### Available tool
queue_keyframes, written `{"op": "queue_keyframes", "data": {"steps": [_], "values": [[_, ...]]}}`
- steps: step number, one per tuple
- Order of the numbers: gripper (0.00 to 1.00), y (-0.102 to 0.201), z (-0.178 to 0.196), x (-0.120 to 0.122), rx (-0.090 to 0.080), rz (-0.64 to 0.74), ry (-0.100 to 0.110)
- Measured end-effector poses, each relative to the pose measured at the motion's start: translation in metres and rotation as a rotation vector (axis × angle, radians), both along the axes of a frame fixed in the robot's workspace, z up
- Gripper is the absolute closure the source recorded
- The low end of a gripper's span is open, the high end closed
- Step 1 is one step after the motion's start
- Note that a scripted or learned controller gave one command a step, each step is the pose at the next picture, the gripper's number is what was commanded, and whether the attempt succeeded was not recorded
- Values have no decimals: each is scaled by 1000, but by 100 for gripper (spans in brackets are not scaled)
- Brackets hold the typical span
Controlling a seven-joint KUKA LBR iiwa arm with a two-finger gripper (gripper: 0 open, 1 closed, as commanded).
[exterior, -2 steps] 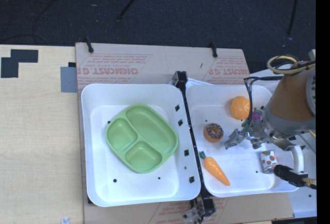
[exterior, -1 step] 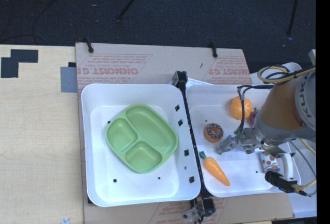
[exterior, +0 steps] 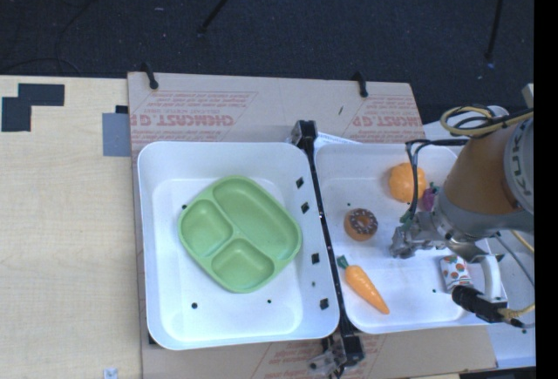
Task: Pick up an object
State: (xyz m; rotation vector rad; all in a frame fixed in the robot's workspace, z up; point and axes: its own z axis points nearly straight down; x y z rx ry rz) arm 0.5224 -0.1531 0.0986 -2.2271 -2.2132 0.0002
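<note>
The right bin (exterior: pixel 397 321) holds an orange fruit (exterior: pixel 404 182) at the back, a chocolate donut (exterior: pixel 360 224) in the middle and a toy carrot (exterior: pixel 365 286) near the front. My gripper (exterior: pixel 403 245) hangs low over the right bin floor, just right of the donut and below the orange. No object shows between its tips. A small white patterned item (exterior: pixel 454 273) lies at the bin's right side, partly under the arm.
The left bin (exterior: pixel 166 316) holds a green divided plate (exterior: pixel 240 233). A black divider (exterior: pixel 318 229) separates the two bins. The arm's orange band (exterior: pixel 484 172) and cables (exterior: pixel 471 118) cover the right bin's far right corner.
</note>
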Motion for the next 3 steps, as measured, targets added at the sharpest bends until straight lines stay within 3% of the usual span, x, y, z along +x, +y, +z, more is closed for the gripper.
{"op": "queue_keyframes", "data": {"steps": [1, 2, 3], "values": [[100, 4, 53, -9, -1, 4, -2], [100, 7, 108, 2, -2, 8, -5], [100, 6, 130, 2, -1, 7, -2]]}}
